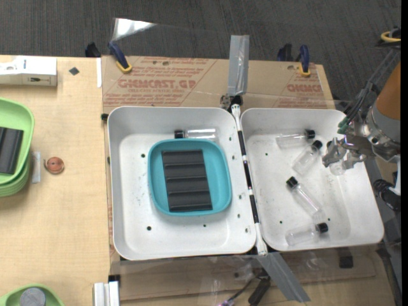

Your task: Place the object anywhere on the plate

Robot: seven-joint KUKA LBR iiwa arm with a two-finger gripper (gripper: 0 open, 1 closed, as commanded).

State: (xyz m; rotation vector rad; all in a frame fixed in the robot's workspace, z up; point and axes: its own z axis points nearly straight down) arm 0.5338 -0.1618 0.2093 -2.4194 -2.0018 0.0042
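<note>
A teal square plate [222, 171] with a black ridged insert lies in the middle of the left bin [127, 190]. Several clear vials with black caps lie scattered in the right bin [357, 222]: one near the back [294, 138], one tilted beside it [306, 159], one in the middle [303, 196], one near the front [305, 234]. Another vial [194, 133] lies in the left bin just behind the plate. My gripper [340, 156] hovers over the right bin's right side, with something pale and translucent close by it.
A metal divider strip [239, 65] stands behind the seam between the bins. Cardboard [166, 81] with clamps lies behind them. On the wooden bench to the left sit a green tray [16, 148], a small round copper piece [55, 165] and a white box [29, 71].
</note>
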